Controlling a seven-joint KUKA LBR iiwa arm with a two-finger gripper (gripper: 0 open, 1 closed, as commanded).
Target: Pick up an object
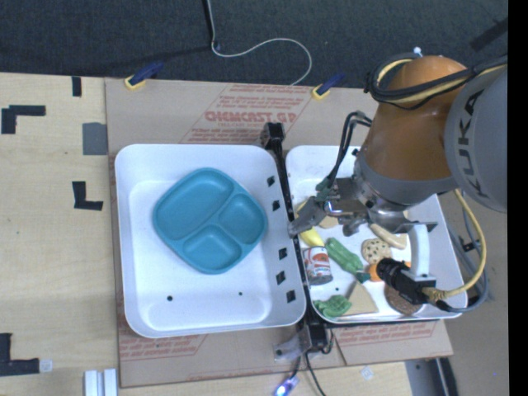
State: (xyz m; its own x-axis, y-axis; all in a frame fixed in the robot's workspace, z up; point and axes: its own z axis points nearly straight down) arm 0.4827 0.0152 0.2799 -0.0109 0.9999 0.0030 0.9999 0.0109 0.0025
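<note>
Two white bins sit side by side on the bench; the left bin (132,221) carries a blue tray (209,219) with three compartments, lying tilted near its middle. My arm (421,130) comes in from the right and hangs over the right bin (309,159), hiding most of its far half. My gripper (318,211) sits low by that bin's left wall, close to the divider between the bins; whether it has hold of anything I cannot tell, since the wrist covers it. Just under it lies a yellow piece (312,238), small and rounded, against the left wall. Beside that is a can (318,265) with a red and white label, lying toward the near-left corner. A green pod (345,255) slants across the middle, and a green leaf (334,306) rests at the near edge. A spotted cookie (374,248) and an orange piece (388,269) lie toward the near-right corner.
</note>
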